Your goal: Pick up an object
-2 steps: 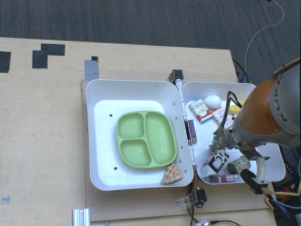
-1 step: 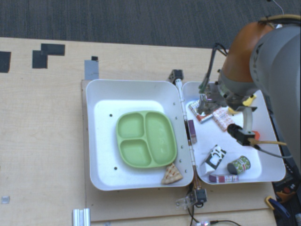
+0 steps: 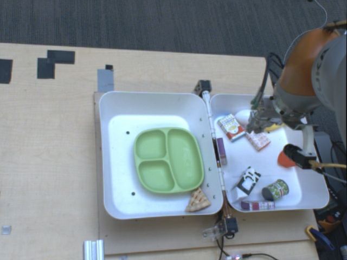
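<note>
Grey arm (image 3: 325, 64) with orange band reaching in from the right, wrist angled down, gripper (image 3: 259, 124) held low

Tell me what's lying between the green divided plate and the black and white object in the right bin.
In the camera view, the pizza slice toy sits by the green divided plate, then the bins' rims and bare floor before the black and white object.

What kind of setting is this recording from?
Probably a robotics lab grasping bench: a wooden bench bearing two white bins, toy items like a pizza slice, and the arm over the right bin.
</note>
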